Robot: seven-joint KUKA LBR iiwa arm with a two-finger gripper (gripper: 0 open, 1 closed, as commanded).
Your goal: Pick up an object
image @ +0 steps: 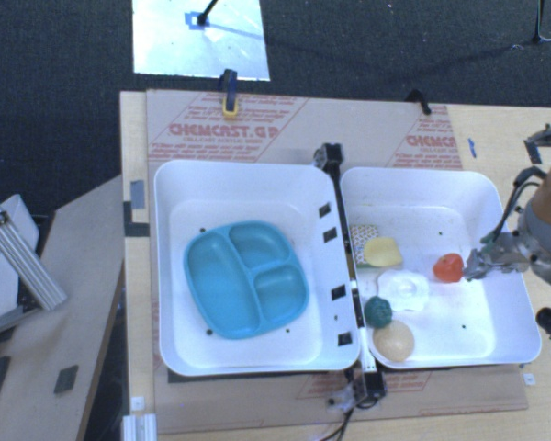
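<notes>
my arm comes in from the right edge and my gripper (477, 263) sits low inside the right bin (459, 191), near its right wall, with its tip just beside the small red-orange object (448, 267). i cannot tell whether the gripper touches that object, and i cannot tell how wide it stands, since it is too small and dark against the arm to read. the red-orange object rests on the bin floor, apart from the rest. toward the left side of the same bin lie a pale yellow object (383, 252) next to a small patterned piece (363, 238) by the divider, a white object (404, 289) below them, a dark teal ball (378, 312) just beside the white one, and a cream round object (394, 341) near the front wall. the left bin (248, 177) holds a blue divided tray (246, 277) lying flat, with three compartments. both bins sit side by side on a cardboard sheet (220, 127) printed with red lettering, on the counter (133, 154).
</notes>
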